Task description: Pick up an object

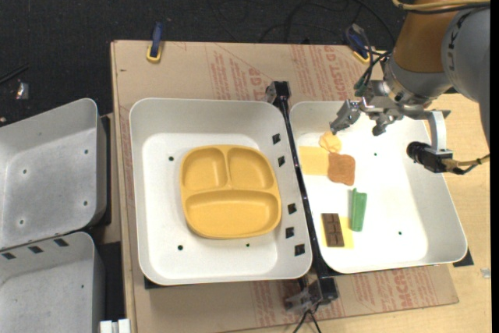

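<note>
Toast piece [341, 168] in right bin [405, 246], claw [363, 121] open above, cardboard bench [234, 62], dark floor [62, 4]

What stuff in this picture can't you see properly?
- Tool, camera view: too small and blurred to tell what, if anything, it grips.
- Small orange piece: too small to name.
- Yellow pad: mostly hidden under the brown bar.
- Yellow slice: its right edge is covered by the tan piece.
- Arm: cut off by the right edge.
</note>
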`<state>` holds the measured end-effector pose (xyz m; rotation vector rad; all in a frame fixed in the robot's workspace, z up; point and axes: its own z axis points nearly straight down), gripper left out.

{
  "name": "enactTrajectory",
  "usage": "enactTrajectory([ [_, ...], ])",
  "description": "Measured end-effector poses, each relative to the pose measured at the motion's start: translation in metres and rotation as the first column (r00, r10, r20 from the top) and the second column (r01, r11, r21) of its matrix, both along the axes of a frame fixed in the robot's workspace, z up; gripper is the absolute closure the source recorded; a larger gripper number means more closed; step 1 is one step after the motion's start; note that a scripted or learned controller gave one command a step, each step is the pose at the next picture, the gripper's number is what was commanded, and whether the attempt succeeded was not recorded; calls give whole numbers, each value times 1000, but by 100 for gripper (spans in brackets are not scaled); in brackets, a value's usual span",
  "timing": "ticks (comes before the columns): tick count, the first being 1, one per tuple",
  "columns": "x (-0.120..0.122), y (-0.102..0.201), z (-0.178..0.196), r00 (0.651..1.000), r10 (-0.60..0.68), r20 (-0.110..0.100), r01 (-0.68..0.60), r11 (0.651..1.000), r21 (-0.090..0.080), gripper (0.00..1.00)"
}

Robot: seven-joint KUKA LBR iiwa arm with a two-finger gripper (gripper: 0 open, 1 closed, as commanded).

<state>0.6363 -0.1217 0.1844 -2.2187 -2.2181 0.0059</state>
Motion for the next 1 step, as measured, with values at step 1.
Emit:
enactTrajectory([
  [1, -3, -5, -45, 1000, -1, 3, 1, 1000, -1, 0],
])
